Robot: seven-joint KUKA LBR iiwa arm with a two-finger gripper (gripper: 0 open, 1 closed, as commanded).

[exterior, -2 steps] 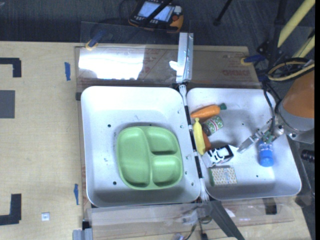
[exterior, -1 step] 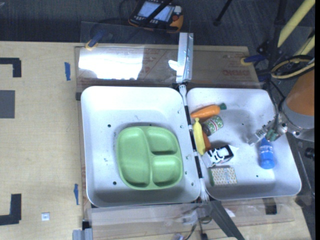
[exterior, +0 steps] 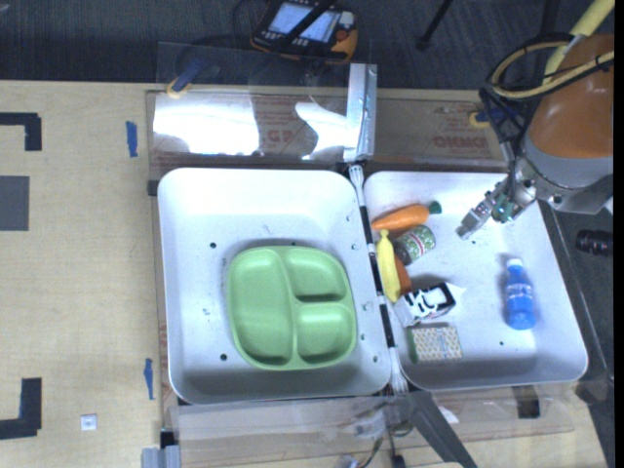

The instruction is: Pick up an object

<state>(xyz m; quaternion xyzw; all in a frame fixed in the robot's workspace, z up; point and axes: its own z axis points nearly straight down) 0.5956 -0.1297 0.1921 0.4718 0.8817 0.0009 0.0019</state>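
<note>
Leftward, a white bin (exterior: 185, 203) holds a green tray (exterior: 291, 305); right bin (exterior: 556, 359) holds carrot (exterior: 402, 217), bottle (exterior: 519, 295); tool (exterior: 478, 217) state unclear.

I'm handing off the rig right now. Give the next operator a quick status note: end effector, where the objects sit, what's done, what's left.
End effector: over the right bin, upper area, holding nothing.
Right bin contents: carrot, can and banana clustered by the left wall; black-and-white item and speckled packet below them; blue bottle lying apart on the right.
Left bin: green divided tray.
Done: nothing picked.
Left: the whole pick; the bottle looks easiest.
</note>
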